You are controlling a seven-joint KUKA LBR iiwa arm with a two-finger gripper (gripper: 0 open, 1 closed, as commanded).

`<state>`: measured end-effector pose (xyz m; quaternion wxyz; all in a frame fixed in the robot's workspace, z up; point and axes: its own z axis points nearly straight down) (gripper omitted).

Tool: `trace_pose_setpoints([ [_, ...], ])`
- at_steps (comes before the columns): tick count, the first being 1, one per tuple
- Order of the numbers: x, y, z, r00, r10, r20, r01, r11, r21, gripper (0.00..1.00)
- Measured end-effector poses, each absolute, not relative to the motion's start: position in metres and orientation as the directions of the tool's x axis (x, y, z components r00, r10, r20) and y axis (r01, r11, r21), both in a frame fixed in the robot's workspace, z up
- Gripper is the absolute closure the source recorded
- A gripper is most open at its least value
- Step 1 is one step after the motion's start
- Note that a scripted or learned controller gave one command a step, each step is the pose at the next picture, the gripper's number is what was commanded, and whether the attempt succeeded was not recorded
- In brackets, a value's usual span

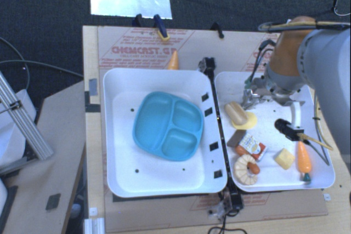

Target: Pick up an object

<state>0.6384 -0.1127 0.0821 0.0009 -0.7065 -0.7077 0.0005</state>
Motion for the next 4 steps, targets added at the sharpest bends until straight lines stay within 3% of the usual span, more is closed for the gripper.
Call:
trace_pose_setpoints([
  [1, 0.531, -0.129, 0.084, 0.003, 1.000, 0.002, 1.000, -0.003, -0.006, 1.00],
  [2, 0.591, -0.165, 0.138, -0.005, 1.000, -0.003, 1.000, 0.005, 0.007, 1.00],
  [3, 0.589, -0.163, 0.136, -0.003, 1.000, -0.001, 1.000, 0.003, 0.002, 0.00],
  [4, 0.557, -0.169, 0.243, 0.000, 1.000, -0.001, 1.000, 0.000, 0.003, 0.00],
])
